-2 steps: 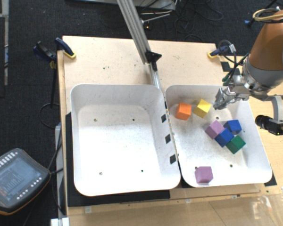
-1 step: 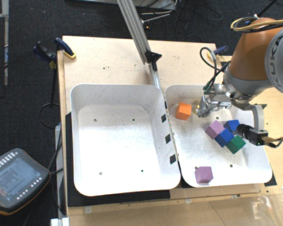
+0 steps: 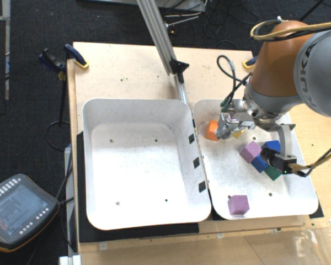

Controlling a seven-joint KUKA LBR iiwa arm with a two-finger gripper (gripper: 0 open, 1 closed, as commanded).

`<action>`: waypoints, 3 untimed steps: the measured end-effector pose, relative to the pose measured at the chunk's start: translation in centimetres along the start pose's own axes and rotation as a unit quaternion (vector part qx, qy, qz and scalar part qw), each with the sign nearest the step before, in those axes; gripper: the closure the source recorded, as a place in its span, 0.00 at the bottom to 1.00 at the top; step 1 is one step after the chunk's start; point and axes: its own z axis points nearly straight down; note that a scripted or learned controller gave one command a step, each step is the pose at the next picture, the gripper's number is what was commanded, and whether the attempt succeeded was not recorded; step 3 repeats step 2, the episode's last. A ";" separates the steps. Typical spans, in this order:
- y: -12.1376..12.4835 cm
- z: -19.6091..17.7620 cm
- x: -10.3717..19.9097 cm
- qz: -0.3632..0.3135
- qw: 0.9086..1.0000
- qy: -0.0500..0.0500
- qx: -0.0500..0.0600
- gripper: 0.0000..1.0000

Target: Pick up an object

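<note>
Blocks in right bin (image 3: 303,200): 2 purple, 1 orange (image 3: 211,130), 1 blue.

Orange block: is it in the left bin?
No. The orange block lies in the right bin, near its left wall, beside the pincer.

Orange block (image 3: 211,130): small cube near the upper left of the right bin (image 3: 298,203), centre right of the frame, just beside the hand (image 3: 227,129).
Lilac block (image 3: 250,151): tilted cube, middle of that bin, touching the blue block (image 3: 260,163).
Blue block: lower right of the lilac one, beside a dark green block (image 3: 273,174).
Purple block (image 3: 238,205): alone near the bin's lower edge, lower centre right of the frame, well apart from the rest.
</note>
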 end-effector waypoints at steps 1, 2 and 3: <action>-2.2 0.0 6.0 -0.001 1.000 0.000 0.001 1.00; -4.1 1.1 11.4 0.000 1.000 0.000 0.001 1.00; -4.1 1.1 11.4 0.000 1.000 0.000 0.001 1.00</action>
